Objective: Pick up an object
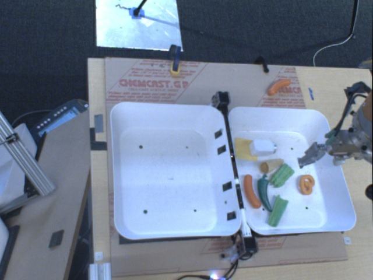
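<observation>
The pincer [309, 155], its opening impossible to judge, hovers at the frame's right over the right bin [335, 212]. Just below lies the orange ring [306, 184]: probably light, rigid and slippery, best pinched across its rim.

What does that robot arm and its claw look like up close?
The arm is grey metal, coming in from the right, with thin cables looping above it. Its claw is small, grey and metallic, with a touch of green just behind it.

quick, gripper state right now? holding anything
gripper: cannot be told whether open or closed; it hangs over the right bin just above the orange ring, and nothing shows in its grasp.
</observation>
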`<state>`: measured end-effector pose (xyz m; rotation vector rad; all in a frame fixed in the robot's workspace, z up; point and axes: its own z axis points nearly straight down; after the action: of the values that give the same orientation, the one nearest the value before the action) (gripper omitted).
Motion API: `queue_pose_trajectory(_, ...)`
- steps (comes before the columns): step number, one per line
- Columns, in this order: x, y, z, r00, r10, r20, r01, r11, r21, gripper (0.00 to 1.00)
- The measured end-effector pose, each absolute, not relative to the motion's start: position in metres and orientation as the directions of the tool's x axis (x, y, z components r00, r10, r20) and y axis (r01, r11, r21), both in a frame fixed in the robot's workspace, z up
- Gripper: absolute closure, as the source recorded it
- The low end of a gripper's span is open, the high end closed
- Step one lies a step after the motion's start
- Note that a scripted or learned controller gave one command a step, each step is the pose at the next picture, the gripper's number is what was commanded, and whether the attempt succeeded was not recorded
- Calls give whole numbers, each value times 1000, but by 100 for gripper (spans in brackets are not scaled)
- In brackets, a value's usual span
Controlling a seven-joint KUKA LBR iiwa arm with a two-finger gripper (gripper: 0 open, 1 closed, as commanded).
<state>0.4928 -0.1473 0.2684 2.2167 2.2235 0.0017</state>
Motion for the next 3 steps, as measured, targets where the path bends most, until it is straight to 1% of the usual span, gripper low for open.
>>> queue_pose_trajectory(1,494,-147,279,-6,1000,-1,1000,6,5,100)
queue_pose_trajectory(2,488,-116,430,-9,1000,-3,1000,9,21,100)
queue_pose_trajectory(3,487,-64,447,-9,1000,0,1000,9,5,100)
